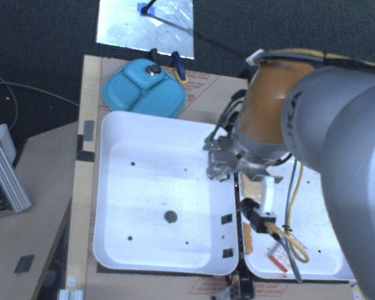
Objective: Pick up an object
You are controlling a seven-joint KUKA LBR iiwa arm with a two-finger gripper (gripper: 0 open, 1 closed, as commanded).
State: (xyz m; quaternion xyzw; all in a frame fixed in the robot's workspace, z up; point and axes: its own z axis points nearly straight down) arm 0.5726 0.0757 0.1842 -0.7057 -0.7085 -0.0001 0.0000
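The arm [324, 128] hides much of the right bin [316, 261]; the pincer [221, 162], perhaps at the shared rim, can't be read as open or closed; the left bin [162, 197] lies open.

The arm [325, 121] runs off the right edge and covers most of the right bin [319, 262], including its far rim. The gripper's fingertips are too indistinct to read.

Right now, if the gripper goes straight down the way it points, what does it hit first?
Probably the right rim of the left bin: the gripper hangs about over it. Depth is hard to judge from this slant.
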